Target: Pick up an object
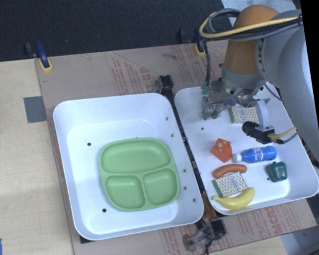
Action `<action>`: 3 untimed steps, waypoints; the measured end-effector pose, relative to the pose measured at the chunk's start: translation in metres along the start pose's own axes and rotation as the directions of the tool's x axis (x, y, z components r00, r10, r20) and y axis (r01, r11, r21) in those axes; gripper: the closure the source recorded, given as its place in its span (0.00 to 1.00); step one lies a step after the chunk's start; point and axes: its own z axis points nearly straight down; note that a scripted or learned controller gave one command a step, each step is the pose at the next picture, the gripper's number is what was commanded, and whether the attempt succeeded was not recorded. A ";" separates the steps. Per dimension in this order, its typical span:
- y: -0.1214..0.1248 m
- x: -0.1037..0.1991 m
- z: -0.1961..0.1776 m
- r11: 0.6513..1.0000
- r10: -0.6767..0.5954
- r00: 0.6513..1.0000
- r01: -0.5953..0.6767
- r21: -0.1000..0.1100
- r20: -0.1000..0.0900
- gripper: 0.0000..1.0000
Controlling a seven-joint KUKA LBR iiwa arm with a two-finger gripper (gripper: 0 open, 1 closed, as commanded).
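Hand low over right bin's far corner

Bright, even overhead light; white bins glare slightly; soft, low-resolution picture.

Grey rounded arm at the frame's upper right, orange band above the wrist, yellow and black cables looped beside it, dark metallic gripper beneath
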 end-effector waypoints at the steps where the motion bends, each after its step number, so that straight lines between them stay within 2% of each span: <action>1: -0.061 -0.039 -0.036 1.000 0.005 1.000 -0.005 0.001 0.000 1.00; 2: -0.061 -0.038 -0.036 1.000 0.005 1.000 -0.005 0.001 -0.001 0.00; 3: -0.072 0.000 -0.036 1.000 0.003 1.000 -0.003 0.003 -0.001 0.00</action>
